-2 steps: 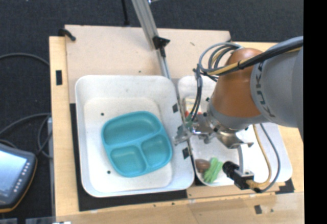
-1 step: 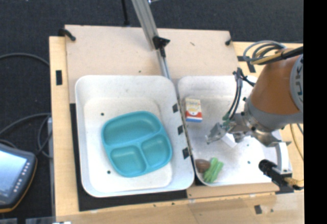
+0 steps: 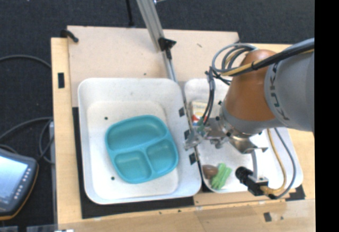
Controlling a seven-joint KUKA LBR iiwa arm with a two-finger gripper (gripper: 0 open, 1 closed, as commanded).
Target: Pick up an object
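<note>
Surface: a tan wooden bench (image 3: 148, 51) is seen on dark carpet; two white bins are set side by side on it.
Left bin (image 3: 132, 88): a teal three-compartment plate (image 3: 142, 148) is laid in it.
Right bin (image 3: 197, 87): mostly covered by the arm (image 3: 265, 93); a green object (image 3: 222, 176) and a brown object (image 3: 210, 171) are seen touching near its front wall.
Room: a metal strut (image 3: 148, 11) slants in from the top; a screen device (image 3: 15, 183) is cut off at bottom left.
Writing: dark letters on the grey arm casing are partly seen, not readable.
Gripper (image 3: 198, 133): placed over the right bin's left side; opening cannot be told, blurred by cables.
Hidden: a pale item with red under the gripper is not identifiable.
</note>
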